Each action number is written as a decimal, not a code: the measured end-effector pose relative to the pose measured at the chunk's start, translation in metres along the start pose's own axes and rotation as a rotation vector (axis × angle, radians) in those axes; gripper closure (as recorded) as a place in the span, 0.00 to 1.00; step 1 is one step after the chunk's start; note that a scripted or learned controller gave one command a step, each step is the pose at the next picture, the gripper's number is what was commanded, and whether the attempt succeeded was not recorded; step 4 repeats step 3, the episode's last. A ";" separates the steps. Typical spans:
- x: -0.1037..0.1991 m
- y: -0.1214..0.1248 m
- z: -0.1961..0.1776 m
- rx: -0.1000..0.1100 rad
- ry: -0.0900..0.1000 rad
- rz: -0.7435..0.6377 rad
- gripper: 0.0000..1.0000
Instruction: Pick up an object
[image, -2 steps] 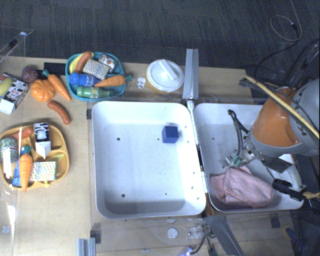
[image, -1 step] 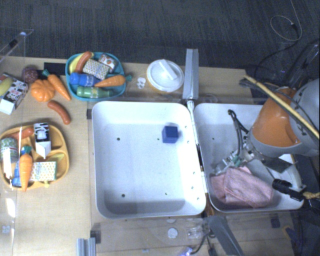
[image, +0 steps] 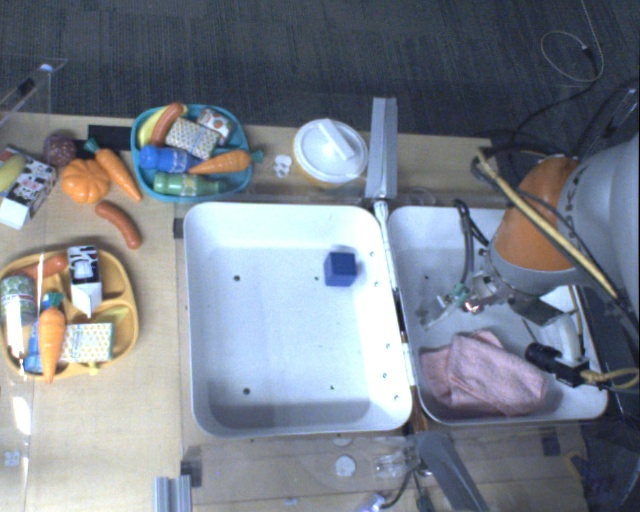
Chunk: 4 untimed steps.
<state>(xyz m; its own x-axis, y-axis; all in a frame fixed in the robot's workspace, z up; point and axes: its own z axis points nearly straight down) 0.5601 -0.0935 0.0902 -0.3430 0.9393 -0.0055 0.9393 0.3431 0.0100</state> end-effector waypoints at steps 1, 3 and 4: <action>0.026 -0.067 -0.056 0.008 0.005 0.076 0.00; 0.021 -0.064 -0.003 -0.008 -0.003 0.084 0.00; 0.021 -0.064 -0.003 -0.008 -0.003 0.084 0.00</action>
